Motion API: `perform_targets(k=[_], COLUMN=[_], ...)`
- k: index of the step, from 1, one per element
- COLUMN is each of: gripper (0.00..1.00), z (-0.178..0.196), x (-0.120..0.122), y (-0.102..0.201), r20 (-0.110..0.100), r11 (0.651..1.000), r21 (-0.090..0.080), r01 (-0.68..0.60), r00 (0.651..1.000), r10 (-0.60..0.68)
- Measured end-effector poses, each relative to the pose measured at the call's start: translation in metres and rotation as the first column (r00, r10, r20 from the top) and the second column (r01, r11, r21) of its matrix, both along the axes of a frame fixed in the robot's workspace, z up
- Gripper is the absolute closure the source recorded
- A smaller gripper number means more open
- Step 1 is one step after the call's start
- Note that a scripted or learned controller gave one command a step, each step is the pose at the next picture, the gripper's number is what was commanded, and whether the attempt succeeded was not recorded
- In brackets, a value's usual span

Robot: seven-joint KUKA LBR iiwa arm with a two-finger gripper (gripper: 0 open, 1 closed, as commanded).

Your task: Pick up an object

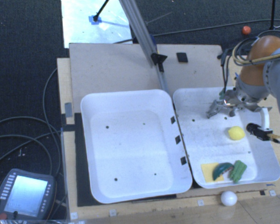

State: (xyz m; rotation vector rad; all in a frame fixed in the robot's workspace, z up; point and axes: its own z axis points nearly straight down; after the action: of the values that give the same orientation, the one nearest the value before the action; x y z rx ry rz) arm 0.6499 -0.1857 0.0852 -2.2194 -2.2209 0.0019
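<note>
My gripper (220, 112) hangs over the far part of the right bin (196, 106), its fingers spread and nothing between them. A small yellow ball (236, 133) lies in that bin, a little nearer the front and to the right of the gripper, apart from it. At the bin's front sit a flat yellow piece (208, 172), a teal curved object (222, 169) partly on top of it, and a green ridged object (238, 170) just to their right.
The left bin (90, 107) lies beside the right one. A white ball (229, 198) rests on the bench in front of the right bin. A slanted metal pole (143, 31) rises behind the bins. A teach pendant (22, 192) lies at bottom left.
</note>
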Motion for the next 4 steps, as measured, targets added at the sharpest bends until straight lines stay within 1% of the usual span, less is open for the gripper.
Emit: perform_targets(k=[1,2,3,4], gripper=[1.0,1.0,1.0,1.0], z=[0.013,0.077,0.131,0.142], x=[0.001,0.001,0.002,-0.008], y=[0.0,-0.001,-0.002,0.053], r20=[0.005,0.008,0.008,0.005], r11=[1.0,1.0,1.0,1.0], r21=[-0.001,-0.002,-0.002,0.0], r01=[0.0,0.0,0.0,-0.003], r00=[1.0,1.0,1.0,1.0], r10=[0.0,0.0,0.0,0.003])
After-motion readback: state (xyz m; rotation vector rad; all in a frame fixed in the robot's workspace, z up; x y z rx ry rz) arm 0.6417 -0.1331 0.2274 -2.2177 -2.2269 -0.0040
